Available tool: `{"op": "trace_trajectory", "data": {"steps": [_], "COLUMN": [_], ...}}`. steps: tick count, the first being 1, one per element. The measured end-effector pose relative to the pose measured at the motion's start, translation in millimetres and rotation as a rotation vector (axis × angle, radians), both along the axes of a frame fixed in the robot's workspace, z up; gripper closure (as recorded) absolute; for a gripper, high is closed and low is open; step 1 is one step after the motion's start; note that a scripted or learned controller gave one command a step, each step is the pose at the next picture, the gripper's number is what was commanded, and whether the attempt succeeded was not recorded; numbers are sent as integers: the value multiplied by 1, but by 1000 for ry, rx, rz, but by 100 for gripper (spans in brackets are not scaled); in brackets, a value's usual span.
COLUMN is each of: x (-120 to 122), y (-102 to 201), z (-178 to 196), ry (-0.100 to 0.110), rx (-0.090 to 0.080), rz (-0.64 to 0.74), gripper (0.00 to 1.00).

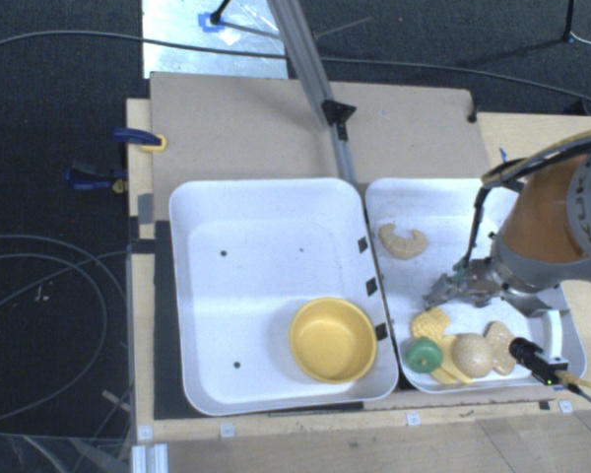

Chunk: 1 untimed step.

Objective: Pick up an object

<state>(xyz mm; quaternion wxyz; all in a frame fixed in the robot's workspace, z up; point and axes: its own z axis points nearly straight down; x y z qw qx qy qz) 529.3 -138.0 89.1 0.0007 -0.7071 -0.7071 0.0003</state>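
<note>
In the right bin [428,197], a beige crescent-shaped piece [403,241] lies near the left wall. At the bin's front sit a yellow ridged piece [431,322], a green round piece [423,355], a tan ball [472,354] and a tan lobed piece [499,341]. My gripper [447,290] hangs low over the middle of this bin, just above the yellow ridged piece and to the right of the crescent. Nothing shows between its tips.
A yellow bowl [333,338] stands in the front right part of the left bin [236,205]. A slanted metal pole [310,57] crosses the back of the bench. The arm's orange-banded body [547,215] covers the right bin's right side.
</note>
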Motion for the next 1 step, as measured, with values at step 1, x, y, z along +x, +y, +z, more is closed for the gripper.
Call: {"op": "trace_trajectory", "data": {"steps": [1], "x": [1], "y": [0], "z": [12], "ry": [-3], "rx": [-1], "rz": [-1], "gripper": [100]}}
